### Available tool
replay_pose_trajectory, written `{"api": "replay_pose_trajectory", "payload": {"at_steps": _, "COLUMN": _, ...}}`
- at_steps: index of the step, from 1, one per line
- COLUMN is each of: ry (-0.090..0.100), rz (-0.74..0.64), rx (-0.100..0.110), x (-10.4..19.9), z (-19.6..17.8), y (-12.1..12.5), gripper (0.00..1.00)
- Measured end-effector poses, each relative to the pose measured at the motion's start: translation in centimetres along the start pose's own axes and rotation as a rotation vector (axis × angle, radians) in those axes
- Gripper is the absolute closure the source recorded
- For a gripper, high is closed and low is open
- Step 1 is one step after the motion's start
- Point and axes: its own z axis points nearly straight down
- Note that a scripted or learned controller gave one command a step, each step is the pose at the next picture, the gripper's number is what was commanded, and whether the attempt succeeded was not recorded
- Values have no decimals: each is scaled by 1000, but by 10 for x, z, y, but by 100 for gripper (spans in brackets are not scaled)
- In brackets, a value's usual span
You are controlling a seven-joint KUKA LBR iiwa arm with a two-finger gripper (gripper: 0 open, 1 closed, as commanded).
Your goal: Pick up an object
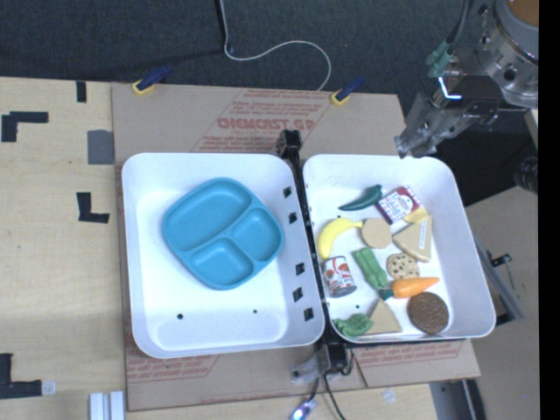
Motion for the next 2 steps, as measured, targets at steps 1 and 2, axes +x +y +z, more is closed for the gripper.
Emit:
{"api": "replay_pose_trajectory", "payload": {"at_steps": 1, "ry": -1, "rz": 0, "rx": 4, "x": 87, "z": 3, "y": 1, "gripper": 100}}
{"api": "replay_pose_trajectory", "payload": {"at_steps": 2, "ry": -2, "rz": 8, "rx": 4, "x": 82, "z": -8, "y": 2, "gripper": 100}}
